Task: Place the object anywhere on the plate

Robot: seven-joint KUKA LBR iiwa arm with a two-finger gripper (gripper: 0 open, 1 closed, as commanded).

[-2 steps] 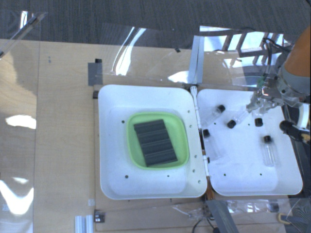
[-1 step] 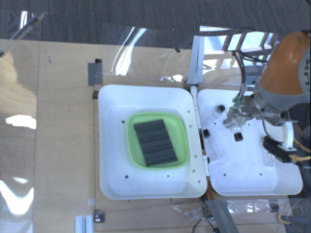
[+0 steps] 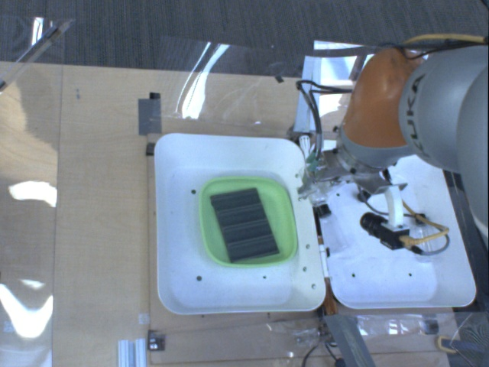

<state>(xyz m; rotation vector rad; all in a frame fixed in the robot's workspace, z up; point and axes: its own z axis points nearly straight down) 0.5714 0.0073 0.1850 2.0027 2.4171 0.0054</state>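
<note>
Pale wood makes up the counter [image 3: 92,205], with dark carpeted floor [image 3: 191,14] beyond its 12 o'clock edge. Two shallow white bins sit side by side on it, the left bin [image 3: 176,281] touching the right bin [image 3: 451,274] along their shared edge. A green plate [image 3: 286,212] with rounded corners lies in the middle of the left bin. The object [image 3: 243,224], a dark grey ribbed slab, rests flat on that plate, well inside its rim, its long sides running from about 11 o'clock to 5 o'clock. The grey arm [image 3: 451,98] reaches in from 3 o'clock over the right bin, its orange band [image 3: 378,102] toward 12 o'clock. Its hand [image 3: 312,180] hangs over the seam between the bins, just off the plate's 3 o'clock side and apart from the slab; whether it is apart or together cannot be told. A small grey bracket [image 3: 149,115] stands on the counter at the left bin's 11 o'clock corner.
</note>
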